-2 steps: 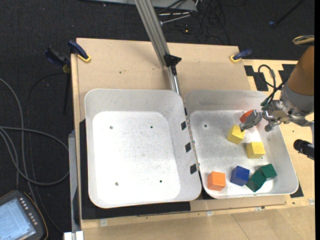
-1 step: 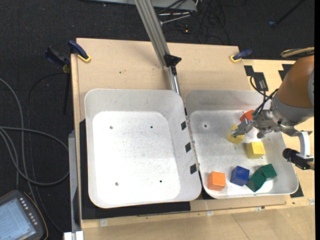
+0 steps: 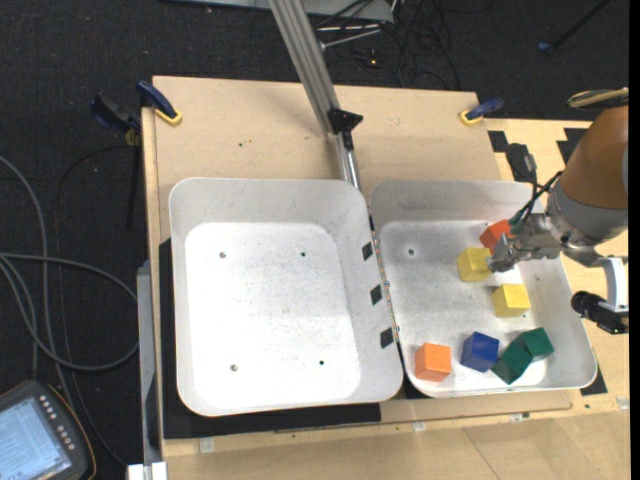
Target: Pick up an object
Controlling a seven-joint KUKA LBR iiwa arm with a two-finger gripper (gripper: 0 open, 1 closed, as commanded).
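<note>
My gripper is down in the right bin, tip just right of the upper yellow block, maybe touching; grip state I cannot tell. Red block crowds in behind, second yellow block just below; orange, blue, green ones sit nearer the front rim
</note>
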